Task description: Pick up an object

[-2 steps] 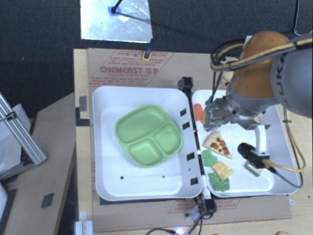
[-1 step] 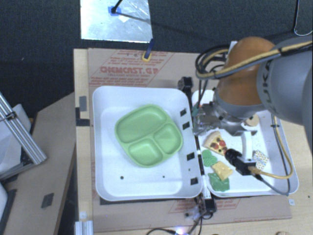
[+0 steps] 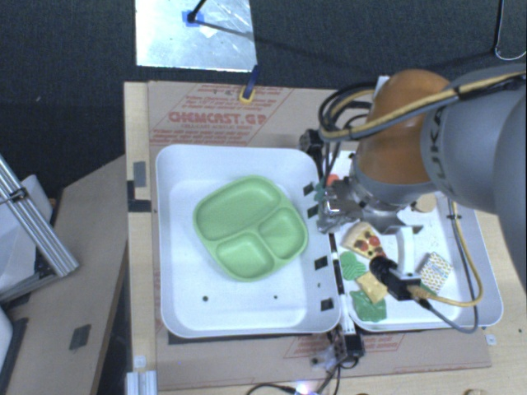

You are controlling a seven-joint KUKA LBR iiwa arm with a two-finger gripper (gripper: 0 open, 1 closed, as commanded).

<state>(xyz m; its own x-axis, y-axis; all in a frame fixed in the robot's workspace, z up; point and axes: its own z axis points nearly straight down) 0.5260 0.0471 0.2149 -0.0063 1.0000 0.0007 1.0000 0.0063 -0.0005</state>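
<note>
My arm's orange and grey wrist hangs over the right bin (image 3: 486,299), and the gripper (image 3: 333,212) points down at that bin's left edge, near the divider between the bins. Just right of and below it lies a toy pizza slice (image 3: 362,239). Below that are a green leafy piece (image 3: 352,265), a yellow block (image 3: 372,287) and another green piece (image 3: 370,309). A small patterned square (image 3: 435,271) lies further right. Nothing shows between the fingers.
The left bin (image 3: 177,303) holds a light green divided plate (image 3: 249,226) in its middle. Both bins rest on a cardboard sheet (image 3: 214,115). A shiny metal sheet (image 3: 195,23) lies beyond the bench at the top.
</note>
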